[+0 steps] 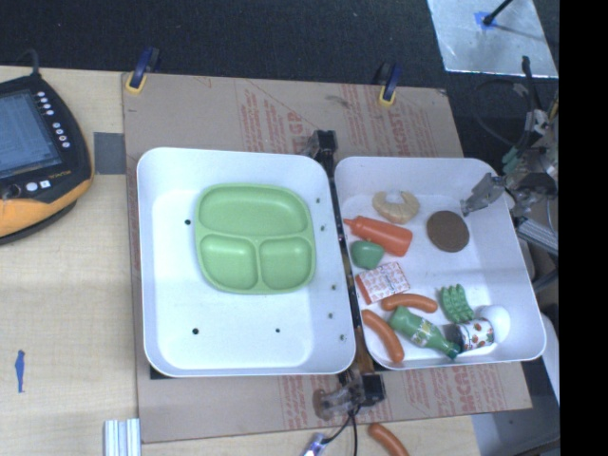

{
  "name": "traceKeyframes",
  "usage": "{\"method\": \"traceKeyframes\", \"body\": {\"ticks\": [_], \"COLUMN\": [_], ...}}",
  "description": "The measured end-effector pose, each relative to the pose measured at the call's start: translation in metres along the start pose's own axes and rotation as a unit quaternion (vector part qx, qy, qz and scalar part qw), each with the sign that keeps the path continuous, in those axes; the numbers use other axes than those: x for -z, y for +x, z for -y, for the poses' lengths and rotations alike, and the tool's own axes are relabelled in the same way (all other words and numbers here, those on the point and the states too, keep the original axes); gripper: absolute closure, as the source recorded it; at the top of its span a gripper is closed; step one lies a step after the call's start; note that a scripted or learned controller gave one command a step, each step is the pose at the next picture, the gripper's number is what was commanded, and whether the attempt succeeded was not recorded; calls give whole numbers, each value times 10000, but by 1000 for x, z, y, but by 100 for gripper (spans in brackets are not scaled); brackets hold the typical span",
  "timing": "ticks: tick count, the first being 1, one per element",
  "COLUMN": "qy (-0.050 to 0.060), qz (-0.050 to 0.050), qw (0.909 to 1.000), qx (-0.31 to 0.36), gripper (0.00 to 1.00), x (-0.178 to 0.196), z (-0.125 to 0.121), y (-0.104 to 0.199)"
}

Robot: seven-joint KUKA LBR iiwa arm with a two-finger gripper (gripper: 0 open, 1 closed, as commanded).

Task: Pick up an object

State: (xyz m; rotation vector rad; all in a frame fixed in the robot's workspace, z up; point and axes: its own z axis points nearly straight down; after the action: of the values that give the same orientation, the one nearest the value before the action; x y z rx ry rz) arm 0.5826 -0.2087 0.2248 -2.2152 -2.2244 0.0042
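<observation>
gripper [483, 196] sat at the right bin's [432, 169] upper right edge, reaching in from the right, too small + blurred to tell how it was set; nothing seen in its grasp. brown round disc [447, 231] lay just beside it, down-left, apart from it. pale ring-shaped donut [395, 205] was at top middle of the right bin, w/ an orange carrot [380, 234] just below, lying at a slant. green round item [367, 254] was touching the carrot's lower side, near the bin's left wall. red/white patterned square packet [384, 281] was below that. 2 sausages: one [410, 302] near bin centre, other [383, 335] at lower left, slanted. green bottle [424, 332] lay on its side between them, toward the bottom edge. small green bumpy item [456, 303] was right of the centre sausage. white cup w/ red print [482, 332] lay at the lower right corner, next to the bottle's end.

left bin [161, 255] held a green divided plate [256, 237], 3 compartments, upper-centre. both bins sat on a cardboard sheet [285, 112] clamped to the wood surface [57, 302]. orange/black teach pendant [36, 155] was at far left. another sausage [388, 438] lay outside the bins at the bottom edge.
</observation>
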Motion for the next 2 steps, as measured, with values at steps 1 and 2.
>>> {"method": "traceKeyframes", "body": {"ticks": [1, 2], "qy": [9, -9], "qz": [-1, 1], "qw": [10000, 10000], "qx": [9, -10], "gripper": [0, 0], "x": [-107, -54], "z": [-39, -41], "y": [65, 3]}}
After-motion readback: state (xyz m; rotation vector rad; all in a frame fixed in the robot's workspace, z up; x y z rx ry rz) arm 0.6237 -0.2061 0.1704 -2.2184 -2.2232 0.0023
